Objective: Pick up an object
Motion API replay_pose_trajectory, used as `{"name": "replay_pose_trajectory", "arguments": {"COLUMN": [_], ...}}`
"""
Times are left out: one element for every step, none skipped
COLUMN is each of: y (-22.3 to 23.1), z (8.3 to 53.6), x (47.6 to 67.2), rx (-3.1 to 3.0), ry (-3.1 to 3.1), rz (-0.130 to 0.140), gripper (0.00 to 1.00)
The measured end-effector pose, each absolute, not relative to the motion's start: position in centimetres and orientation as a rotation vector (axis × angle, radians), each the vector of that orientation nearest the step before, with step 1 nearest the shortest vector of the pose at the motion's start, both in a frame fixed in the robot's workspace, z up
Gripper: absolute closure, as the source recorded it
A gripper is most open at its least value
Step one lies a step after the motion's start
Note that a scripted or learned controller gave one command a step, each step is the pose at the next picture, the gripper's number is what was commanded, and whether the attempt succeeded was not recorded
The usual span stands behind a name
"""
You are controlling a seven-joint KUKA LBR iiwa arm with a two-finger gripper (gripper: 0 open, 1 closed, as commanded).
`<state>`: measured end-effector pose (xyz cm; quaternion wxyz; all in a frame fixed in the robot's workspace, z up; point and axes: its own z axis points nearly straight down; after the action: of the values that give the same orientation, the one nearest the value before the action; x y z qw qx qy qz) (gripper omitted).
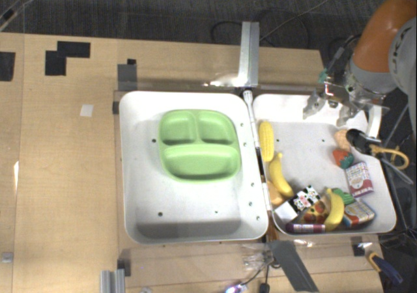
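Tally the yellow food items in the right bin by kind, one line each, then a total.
Bananas: 2, one by the bin's left wall, one in the pile at the near edge
Corn cob: 1
Total: 3

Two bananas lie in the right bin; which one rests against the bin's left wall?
The larger banana, just below the corn cob along the divider side. The other banana is smaller and sits in the clutter near the right bin's front edge.
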<state>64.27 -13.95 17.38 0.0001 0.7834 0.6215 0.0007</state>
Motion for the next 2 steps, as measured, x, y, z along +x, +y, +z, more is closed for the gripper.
{"name": "replay_pose_trajectory", "arguments": {"y": [-9.76, -9.64], "z": [9.21, 10.06], "x": [66.17, 66.24], "rx": [2.291, 2.29], "ry": [2.15, 2.153], "rz": [0.001, 0.002], "gripper": [0.0, 1.0]}}
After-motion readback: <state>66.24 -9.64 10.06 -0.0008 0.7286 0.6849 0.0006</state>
